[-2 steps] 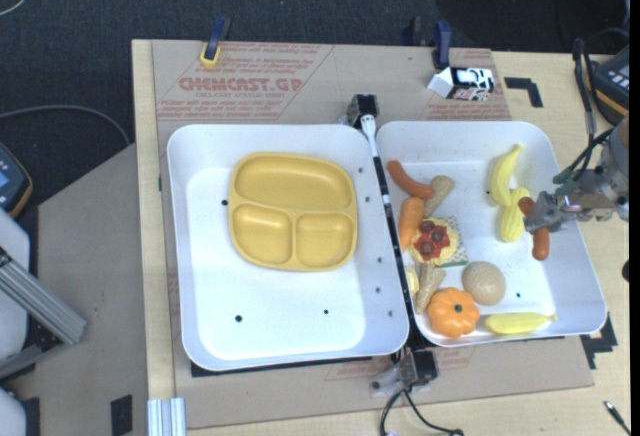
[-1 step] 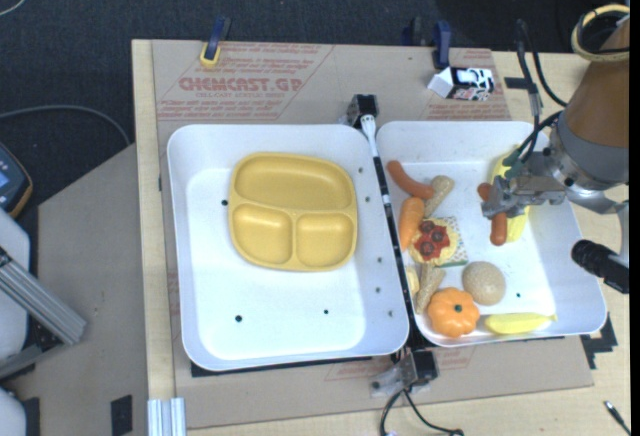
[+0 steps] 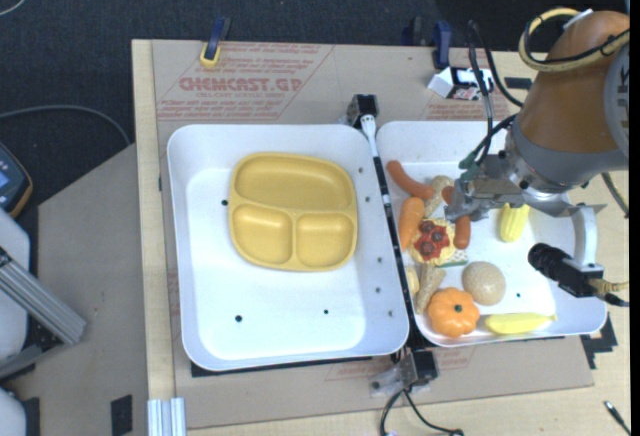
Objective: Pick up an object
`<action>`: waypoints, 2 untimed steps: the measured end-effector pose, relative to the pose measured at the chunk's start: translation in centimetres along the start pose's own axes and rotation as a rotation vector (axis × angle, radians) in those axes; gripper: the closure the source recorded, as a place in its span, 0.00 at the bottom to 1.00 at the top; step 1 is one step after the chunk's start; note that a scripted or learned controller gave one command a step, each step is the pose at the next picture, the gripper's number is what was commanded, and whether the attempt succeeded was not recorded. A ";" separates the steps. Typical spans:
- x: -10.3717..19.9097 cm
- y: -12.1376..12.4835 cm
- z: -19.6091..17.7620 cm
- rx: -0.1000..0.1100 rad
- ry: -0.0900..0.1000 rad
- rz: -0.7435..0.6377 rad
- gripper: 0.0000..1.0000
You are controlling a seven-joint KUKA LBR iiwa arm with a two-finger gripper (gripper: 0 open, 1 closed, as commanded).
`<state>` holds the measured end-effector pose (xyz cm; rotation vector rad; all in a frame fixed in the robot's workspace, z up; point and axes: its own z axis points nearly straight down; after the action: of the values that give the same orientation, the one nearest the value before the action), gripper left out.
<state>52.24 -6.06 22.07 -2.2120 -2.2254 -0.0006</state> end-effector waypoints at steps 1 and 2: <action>2.4 1.6 -1.4 -0.006 -0.003 0.002 1.00; 3.6 1.1 0.0 0.001 -0.002 0.004 1.00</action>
<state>53.35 -2.42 22.09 -2.2174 -2.2209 0.0032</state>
